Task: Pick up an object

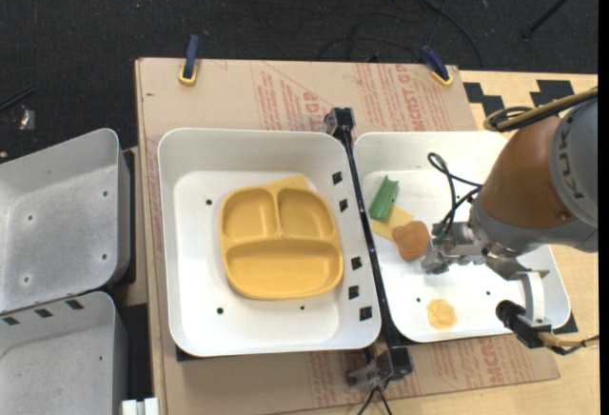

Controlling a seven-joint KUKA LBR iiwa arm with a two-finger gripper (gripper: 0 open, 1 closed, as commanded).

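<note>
**Arm low over the right bin, grasp unconfirmed**

Seen from above, two white bins sat side by side. The left bin [181,213] held a yellow divided tray [282,244]. In the right bin [476,148], at centre right of the frame, lay a green piece [383,197], a brown lump [412,239] and a small yellow disc [441,312]. The gripper [440,256] hung just beside the brown lump; whether it was spread or closed could not be told. It risked nudging the lump aside or closing on nothing.
</note>
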